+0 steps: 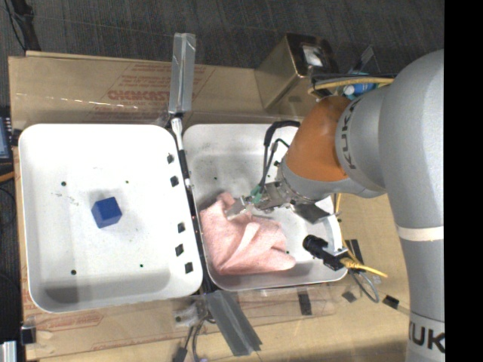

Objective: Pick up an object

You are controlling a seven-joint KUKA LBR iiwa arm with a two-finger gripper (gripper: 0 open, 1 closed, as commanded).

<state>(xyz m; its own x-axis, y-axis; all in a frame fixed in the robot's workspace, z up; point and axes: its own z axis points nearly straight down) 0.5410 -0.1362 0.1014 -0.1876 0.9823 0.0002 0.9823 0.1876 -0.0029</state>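
The grey arm with its orange band is reaching in from the right and is bending down over the right bin. The tabletop is carrying both white bins side by side. The left bin is holding a small blue cube, well apart from the arm. In the right bin a crumpled pink cloth is lying in the near half, against the wall next to the left bin. The pincer is hanging at the upper edge of this cloth, touching it or just above it; whether it is spread or pressed together, I cannot tell.
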